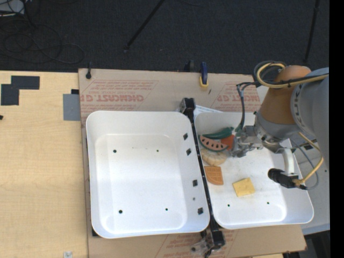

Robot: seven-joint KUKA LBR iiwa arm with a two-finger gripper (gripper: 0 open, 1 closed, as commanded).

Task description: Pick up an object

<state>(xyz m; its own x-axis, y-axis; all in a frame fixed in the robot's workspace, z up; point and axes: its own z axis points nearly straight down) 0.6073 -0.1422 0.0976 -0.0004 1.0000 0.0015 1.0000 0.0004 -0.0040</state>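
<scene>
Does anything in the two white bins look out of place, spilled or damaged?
Nothing stands out. The watermelon-slice toy, orange waffle-like square and yellow block lie loose in the right white bin.

yellow block [243, 187], orange cracker [214, 175], white bins [140, 123]

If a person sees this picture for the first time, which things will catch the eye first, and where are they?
The grey arm with its orange band reaches in from the right, its pincer low over the right bin. There it meets a cluster of toy food: a watermelon slice, a green piece behind it, an orange cracker and a yellow block. The left bin is a large bright white shape beside it.
</scene>
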